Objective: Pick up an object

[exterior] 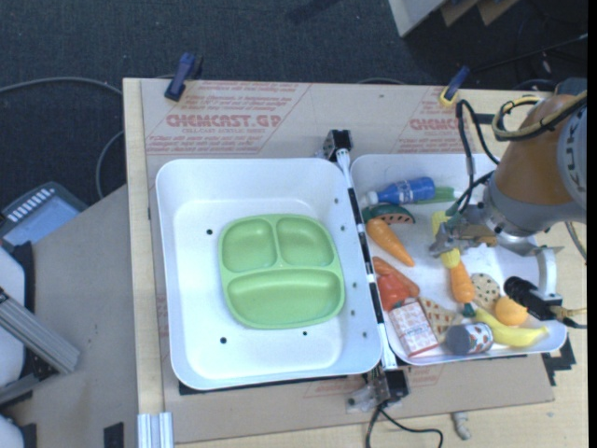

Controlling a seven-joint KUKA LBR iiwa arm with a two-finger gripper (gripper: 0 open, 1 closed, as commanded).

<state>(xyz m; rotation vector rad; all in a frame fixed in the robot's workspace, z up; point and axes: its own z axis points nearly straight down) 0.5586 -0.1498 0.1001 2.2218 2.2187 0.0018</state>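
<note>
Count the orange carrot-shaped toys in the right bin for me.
2. One orange carrot toy lies near the bin's left wall, below the blue bottle. The other lies mid-bin, just below the gripper. The arm may hide more.

Dark carpet floor (233, 17), wooden bench (280, 110); even light

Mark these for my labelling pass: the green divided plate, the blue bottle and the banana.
green divided plate (280, 271): camera view, on the ridge between its compartments.
blue bottle (408, 191): camera view, on its blue body.
banana (511, 329): camera view, mid-length on the peel.
</note>
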